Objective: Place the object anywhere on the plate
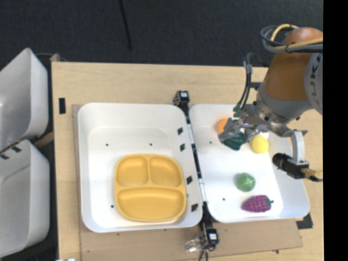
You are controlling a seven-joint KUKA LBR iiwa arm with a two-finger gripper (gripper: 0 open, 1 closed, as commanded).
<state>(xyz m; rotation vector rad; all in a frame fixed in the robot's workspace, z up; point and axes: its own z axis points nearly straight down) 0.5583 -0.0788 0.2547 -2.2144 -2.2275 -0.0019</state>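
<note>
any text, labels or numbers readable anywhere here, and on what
None can be read for certain.
Grey arm housing: dark marks at the view's right edge, cut off and too blurred to read.
Yellow plate, both white bins and the fruit carry no visible text.

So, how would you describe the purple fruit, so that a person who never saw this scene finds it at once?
Look at the right bin, not the left bin with the yellow plate. The grapes lie near its front edge, just below the green fruit. They are the single purple, bumpy cluster; the other fruits are smooth and green, yellow or orange.
</note>
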